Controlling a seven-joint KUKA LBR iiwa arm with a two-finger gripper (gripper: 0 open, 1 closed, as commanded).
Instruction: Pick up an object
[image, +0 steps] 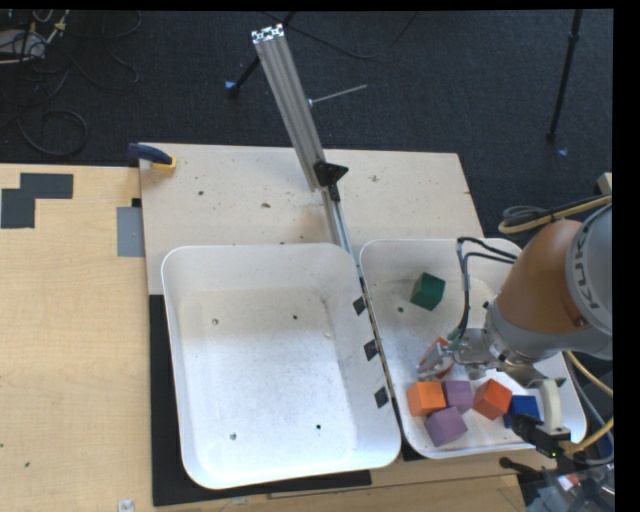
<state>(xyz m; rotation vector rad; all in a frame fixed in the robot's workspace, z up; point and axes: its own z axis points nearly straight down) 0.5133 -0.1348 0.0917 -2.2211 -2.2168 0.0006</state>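
In the right bin (400, 262) lie several blocks. A green cube (427, 291) sits alone near the bin's far side. Clustered at the near side are an orange cube (427, 398), two purple blocks (458, 392) (445, 426), a red-orange cube (491, 399) and a blue block (523, 407). My gripper (443, 357) hangs low in this bin, just beyond the cluster and above the orange cube and the nearer purple block. The arm's orange band (540, 285) hides the bin's right part. I see nothing lifted off the bin floor.
The left bin (175, 300) stands beside the right one, with a divider wall carrying black clips (370, 349) between them. A slanted aluminium post (295, 110) rises behind the bins. A blue-and-yellow clamp (152, 155) sits at the board's far left corner.
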